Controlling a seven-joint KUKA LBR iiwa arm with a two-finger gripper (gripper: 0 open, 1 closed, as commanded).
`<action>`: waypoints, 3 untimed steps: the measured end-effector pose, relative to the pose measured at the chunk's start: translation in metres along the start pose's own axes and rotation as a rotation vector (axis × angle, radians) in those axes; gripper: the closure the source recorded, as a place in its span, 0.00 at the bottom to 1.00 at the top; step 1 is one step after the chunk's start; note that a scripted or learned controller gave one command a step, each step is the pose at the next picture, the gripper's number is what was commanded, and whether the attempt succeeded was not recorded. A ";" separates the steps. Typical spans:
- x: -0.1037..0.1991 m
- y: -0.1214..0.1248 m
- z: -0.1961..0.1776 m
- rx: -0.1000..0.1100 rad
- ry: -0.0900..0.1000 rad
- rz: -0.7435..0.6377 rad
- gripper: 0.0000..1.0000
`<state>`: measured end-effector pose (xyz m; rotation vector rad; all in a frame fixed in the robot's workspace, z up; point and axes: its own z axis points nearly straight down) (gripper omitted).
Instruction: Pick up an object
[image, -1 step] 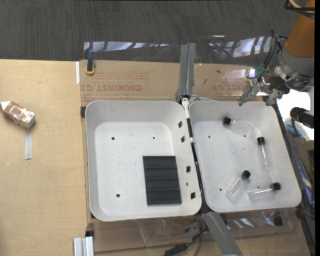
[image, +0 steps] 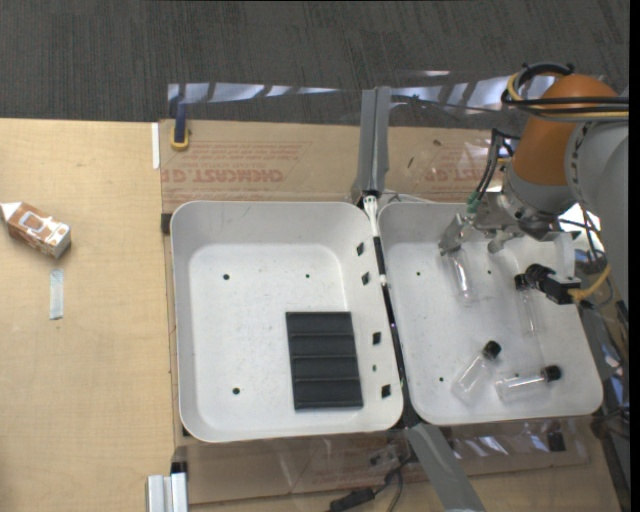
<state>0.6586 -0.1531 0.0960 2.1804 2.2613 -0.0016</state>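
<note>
The camera view shows two white bins side by side on the surface. The left bin (image: 200, 300) carries a flat black ribbed block (image: 324, 360) lying near its front right corner. The right bin (image: 425, 390) carries several clear small bottles: one with a black cap (image: 478, 366) and another with a black cap (image: 525, 383) lie close together near the front right corner, a further clear bottle (image: 461, 276) lies toward the back, and a thin clear tube (image: 529, 314) lies by the right edge. The arm (image: 560, 140) reaches over the back right corner of the right bin, and its end effector (image: 478, 228) hangs just above the back clear bottle; I cannot tell its state. A small orange and white carton (image: 38, 230) lies on the surface's left edge, well apart from both bins.
</note>
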 end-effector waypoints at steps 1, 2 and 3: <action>0.011 -0.048 0.004 0.001 0.001 -0.016 0.00; 0.010 -0.048 -0.005 0.000 0.000 -0.013 1.00; 0.068 0.001 -0.100 0.000 0.000 -0.042 1.00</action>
